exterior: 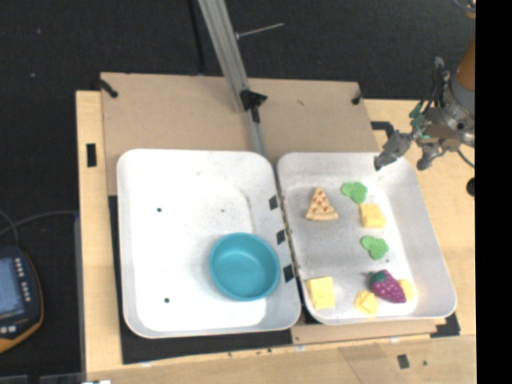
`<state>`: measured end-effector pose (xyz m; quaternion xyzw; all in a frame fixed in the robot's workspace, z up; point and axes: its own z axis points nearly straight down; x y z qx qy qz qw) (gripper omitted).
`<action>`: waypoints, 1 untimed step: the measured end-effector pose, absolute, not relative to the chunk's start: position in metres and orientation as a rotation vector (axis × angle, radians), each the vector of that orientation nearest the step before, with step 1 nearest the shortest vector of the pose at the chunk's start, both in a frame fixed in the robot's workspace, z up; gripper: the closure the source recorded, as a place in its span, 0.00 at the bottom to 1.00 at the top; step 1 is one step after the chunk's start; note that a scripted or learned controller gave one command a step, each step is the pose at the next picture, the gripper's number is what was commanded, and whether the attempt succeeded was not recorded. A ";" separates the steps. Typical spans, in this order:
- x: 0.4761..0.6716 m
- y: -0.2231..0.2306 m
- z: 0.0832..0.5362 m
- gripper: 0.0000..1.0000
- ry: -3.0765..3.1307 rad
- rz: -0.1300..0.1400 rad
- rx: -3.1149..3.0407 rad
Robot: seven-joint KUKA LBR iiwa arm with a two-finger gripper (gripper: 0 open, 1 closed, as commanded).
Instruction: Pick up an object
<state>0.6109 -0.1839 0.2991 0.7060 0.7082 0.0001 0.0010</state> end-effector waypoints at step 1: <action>0.611 -0.184 0.299 0.00 2.224 -0.001 2.216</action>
